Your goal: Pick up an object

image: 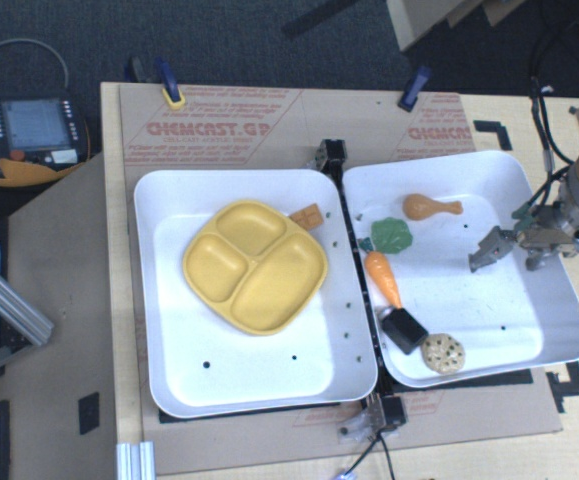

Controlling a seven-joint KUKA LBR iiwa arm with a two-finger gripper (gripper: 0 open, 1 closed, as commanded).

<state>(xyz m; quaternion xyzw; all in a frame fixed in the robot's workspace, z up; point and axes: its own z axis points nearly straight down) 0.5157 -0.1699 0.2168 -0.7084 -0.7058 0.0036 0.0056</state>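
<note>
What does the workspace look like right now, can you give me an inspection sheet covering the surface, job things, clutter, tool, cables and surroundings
Surface: bench board bearing a left bin and a right bin side by side.
Job's things: right bin holds a drumstick, green leafy piece, carrot, black block and cookie.
Clutter: yellow divided plate in the left bin, a small brown piece at its upper right edge.
Tool: tool over the right bin's right side, nothing seen between its fingers.
Cables: black cables at upper right; wires below the bins.
Surroundings: handheld screen unit at left, clamps on the board's far edge.
</note>
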